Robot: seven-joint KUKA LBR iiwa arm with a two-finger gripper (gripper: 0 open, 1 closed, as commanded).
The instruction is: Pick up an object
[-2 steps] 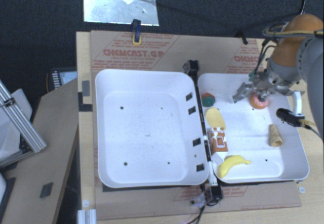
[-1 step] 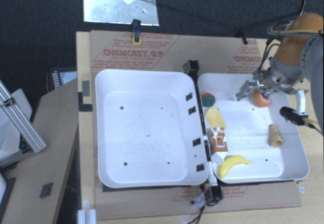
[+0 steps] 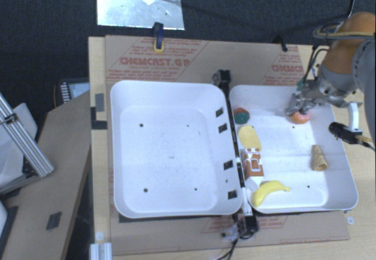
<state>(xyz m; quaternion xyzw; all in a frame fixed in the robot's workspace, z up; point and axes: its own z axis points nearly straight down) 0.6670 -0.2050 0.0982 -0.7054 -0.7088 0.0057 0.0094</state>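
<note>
Broadly, you have a tabletop (image 3: 97, 153) carrying two shallow white bins side by side; the left bin (image 3: 170, 147) has a bare floor, while the right bin (image 3: 338, 191) holds every candidate for the pick, so the arm (image 3: 346, 59) reaching in from the right is over the correct one; it hangs low over that bin's far corner, presumably because the program chose the nearest target there; the jaws (image 3: 298, 109) sit down on a small orange-red object (image 3: 302, 117) near the back wall, touching or just above it, but you cannot tell whether they are spread or pinching it, since the wrist hides the tips; judge the grasp as unproven until something lifts clear; the rest lie well apart along the bin's left side and front: a yellow banana (image 3: 269, 191) at the front, an orange-and-white box (image 3: 253, 162), a pale yellow piece (image 3: 249, 136), a tan cone-like piece (image 3: 318, 158) toward the right, and a small orange-and-teal item (image 3: 241, 115) by the divider.
</note>
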